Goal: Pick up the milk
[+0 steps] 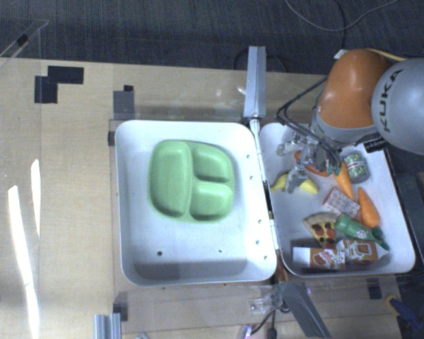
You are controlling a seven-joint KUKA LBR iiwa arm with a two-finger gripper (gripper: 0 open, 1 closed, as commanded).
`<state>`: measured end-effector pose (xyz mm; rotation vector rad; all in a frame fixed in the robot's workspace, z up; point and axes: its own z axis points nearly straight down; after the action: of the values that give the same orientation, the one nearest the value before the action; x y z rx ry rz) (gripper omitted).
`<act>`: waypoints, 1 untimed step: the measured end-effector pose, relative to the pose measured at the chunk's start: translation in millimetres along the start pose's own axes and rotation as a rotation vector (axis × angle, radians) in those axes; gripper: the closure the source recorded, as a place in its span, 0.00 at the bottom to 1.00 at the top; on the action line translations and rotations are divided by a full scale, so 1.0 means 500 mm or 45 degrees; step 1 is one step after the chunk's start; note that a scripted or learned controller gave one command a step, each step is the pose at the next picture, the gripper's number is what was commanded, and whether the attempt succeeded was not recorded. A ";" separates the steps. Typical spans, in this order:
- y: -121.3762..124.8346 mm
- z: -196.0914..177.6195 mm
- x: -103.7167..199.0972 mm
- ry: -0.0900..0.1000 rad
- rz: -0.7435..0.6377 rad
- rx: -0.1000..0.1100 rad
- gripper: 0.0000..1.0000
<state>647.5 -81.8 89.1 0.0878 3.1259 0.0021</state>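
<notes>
The milk (pixel 337 255) is a brown, white and red carton lying on its side along the front wall of the right bin (pixel 403 249). My gripper (pixel 295 164) hangs over the back left part of that bin, well away from the carton. Its two silver fingers stand open, one toward the bin's back wall and one just above a yellow fruit (pixel 305 186). I see nothing held between them. The grey arm with its orange band (pixel 350 90) reaches in from the right.
Around the milk lie a pizza slice (pixel 319 226), a green bottle (pixel 357 228), two carrots (pixel 368 207), a small pink-white box (pixel 341 203) and a can (pixel 355 167). The left bin (pixel 138 260) holds a green divided plate (pixel 191 179).
</notes>
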 end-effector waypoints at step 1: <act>-0.084 -0.158 -0.037 0.001 -0.068 0.002 0.00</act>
<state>662.4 -124.8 168.3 0.0040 3.1279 -0.0006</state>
